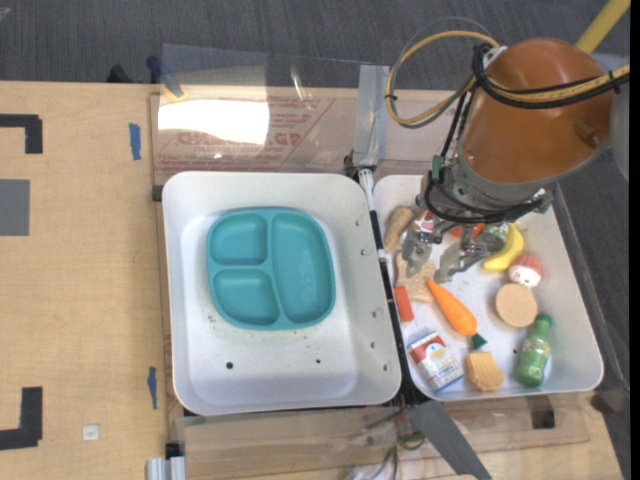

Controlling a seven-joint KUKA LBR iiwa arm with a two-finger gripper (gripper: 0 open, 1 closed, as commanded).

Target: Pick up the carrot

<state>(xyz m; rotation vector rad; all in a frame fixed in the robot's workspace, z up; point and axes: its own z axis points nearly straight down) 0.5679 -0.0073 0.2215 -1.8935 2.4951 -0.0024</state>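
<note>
The arm comes in from the right and hangs over the right bin (585, 353), its big orange band above the wrist hiding the far end of that bin. Below it the gripper (447, 253) points down into the bin's left half. Whether it is released or clenched I cannot tell from here; the metal parts blur together, and nothing sits clearly between them.

The carrot (452, 308) lies just below the gripper and a little to its right, flat on the bin floor, slanting with its green end away from the gripper. It looks close to the gripper but apart from it.

Around it the right bin is crowded. A banana (505, 250) sits just to the right of the gripper, with a small red and white thing (527, 271) beside it. A round tan disc (517, 305) lies further down on the right, and a green bottle (534, 353) beyond that. A small red and white carton (436, 358) and a tan, spongy block (484, 372) rest past the carrot near the bin's front edge. A pale bread-like piece (399, 223) lies just left of the gripper.

The left bin (190, 368), well off to the gripper's left, holds a teal divided plate (270, 268) with three compartments.
</note>
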